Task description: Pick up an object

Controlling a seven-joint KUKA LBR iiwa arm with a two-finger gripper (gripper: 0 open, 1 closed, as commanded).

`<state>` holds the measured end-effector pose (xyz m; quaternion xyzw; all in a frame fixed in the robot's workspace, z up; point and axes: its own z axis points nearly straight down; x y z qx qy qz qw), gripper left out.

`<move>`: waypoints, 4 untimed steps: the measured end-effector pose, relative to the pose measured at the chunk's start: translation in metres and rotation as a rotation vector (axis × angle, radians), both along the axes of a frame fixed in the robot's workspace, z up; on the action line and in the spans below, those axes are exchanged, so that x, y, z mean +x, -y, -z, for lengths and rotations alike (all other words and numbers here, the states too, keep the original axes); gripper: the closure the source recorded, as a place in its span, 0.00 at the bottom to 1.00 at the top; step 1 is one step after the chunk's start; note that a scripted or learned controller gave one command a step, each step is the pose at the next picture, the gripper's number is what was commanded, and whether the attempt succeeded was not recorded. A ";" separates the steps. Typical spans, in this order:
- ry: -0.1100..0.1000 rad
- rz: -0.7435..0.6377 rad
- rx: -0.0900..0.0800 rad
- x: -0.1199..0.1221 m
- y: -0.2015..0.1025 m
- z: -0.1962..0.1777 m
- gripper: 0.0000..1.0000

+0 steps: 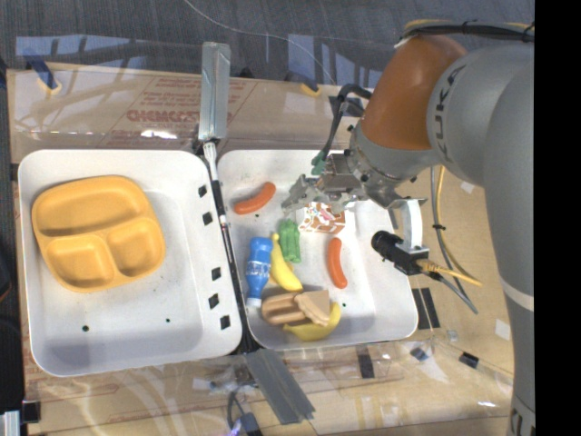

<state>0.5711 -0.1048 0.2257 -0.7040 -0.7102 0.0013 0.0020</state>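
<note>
While the yellow tray sits in the left bin, the gripper hangs over the right bin, above a red-and-white packet; its grip cannot be made out. Sausages, bananas and a blue bottle lie nearby.

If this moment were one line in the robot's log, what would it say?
gripper: over right bin, above snack packet | grasp: unclear | left bin: yellow tray
</note>
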 end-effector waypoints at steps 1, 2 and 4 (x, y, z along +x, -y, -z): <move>0.000 0.148 -0.001 -0.034 0.005 -0.033 0.00; -0.007 0.233 -0.001 -0.085 0.014 0.069 0.00; 0.001 0.180 0.000 -0.001 0.000 0.135 0.00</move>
